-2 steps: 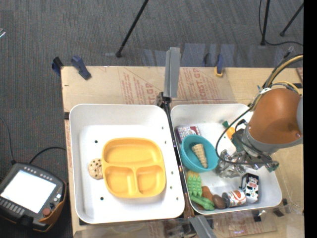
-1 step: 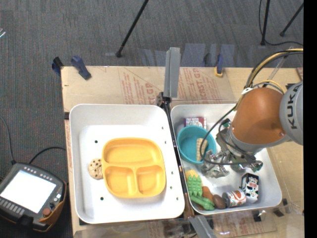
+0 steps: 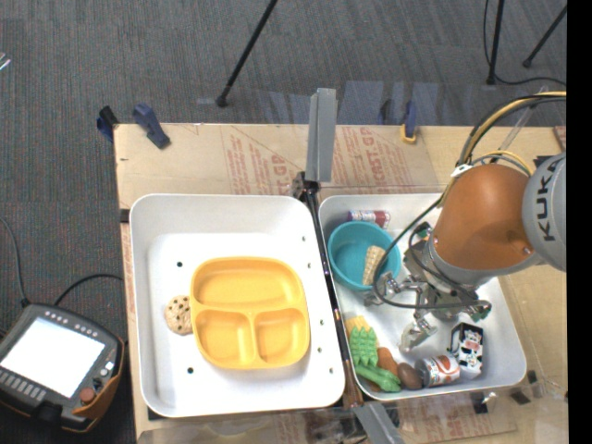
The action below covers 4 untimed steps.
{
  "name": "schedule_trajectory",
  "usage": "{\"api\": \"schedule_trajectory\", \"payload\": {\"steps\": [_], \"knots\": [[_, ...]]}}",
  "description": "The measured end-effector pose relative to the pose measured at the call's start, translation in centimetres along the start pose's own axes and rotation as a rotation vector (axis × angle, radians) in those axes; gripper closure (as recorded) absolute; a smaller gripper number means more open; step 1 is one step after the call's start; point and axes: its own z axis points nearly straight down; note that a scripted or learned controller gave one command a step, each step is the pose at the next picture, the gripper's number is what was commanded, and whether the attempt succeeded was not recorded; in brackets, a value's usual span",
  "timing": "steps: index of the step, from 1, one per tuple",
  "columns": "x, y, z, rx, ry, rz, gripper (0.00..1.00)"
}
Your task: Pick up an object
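My gripper (image 3: 424, 326) hangs below the orange wrist band (image 3: 481, 220) over the right bin (image 3: 511, 336), near its middle front. Just left of it sits a blue bowl (image 3: 351, 257) with a pale corn-like piece (image 3: 374, 265) leaning inside. At the bin's front lie a green toy (image 3: 366, 351), a carrot-like piece (image 3: 388, 359), a brown lump (image 3: 409, 376), a small can (image 3: 440, 370) and a black-and-white carton (image 3: 469, 345). A red-and-white tube (image 3: 369, 217) lies at the back. Nothing shows in the gripper.
The left bin (image 3: 148, 248) holds a yellow divided tray (image 3: 250, 324) with a cookie (image 3: 178, 314) at its left side. A grey post (image 3: 322, 141) stands behind the bins' divide. A teach pendant (image 3: 55, 363) lies off the bench at the lower left.
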Motion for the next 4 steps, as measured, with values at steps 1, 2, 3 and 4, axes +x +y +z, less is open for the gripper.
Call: {"api": "schedule_trajectory", "payload": {"steps": [1, 2, 3, 4], "knots": [[-5.9, -5.6, -0.2, 0.004, -0.005, 0.096, 0.0], [-7.6, -8.2, -0.4, 0.005, -0.009, 0.158, 0.0], [-0.7, -10.9, -0.3, 0.0, -0.011, -0.033, 0.0], [-0.8, -10.8, -1.2, -0.002, -0.011, -0.033, 1.0]]}}
